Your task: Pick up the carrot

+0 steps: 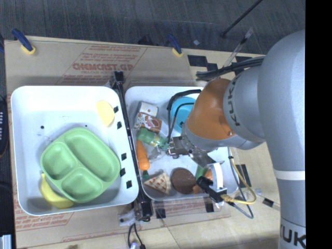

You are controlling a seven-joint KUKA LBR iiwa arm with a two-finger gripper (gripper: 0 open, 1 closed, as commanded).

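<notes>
Now arm (244, 108) low over rt bin (136, 98).

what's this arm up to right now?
The KUKA arm is reaching from the right over the right bin, its gripper low among the clutter. The carrot, its target, lies against that bin's left wall, apart from the gripper and not held. A sandwich wedge and a brown cookie sit nearby. The left bin holds a green divided plate.

"CHEMCAST GP" in red on brown bench paper (98, 66); "KUKA" on grey arm (234, 108).
</notes>
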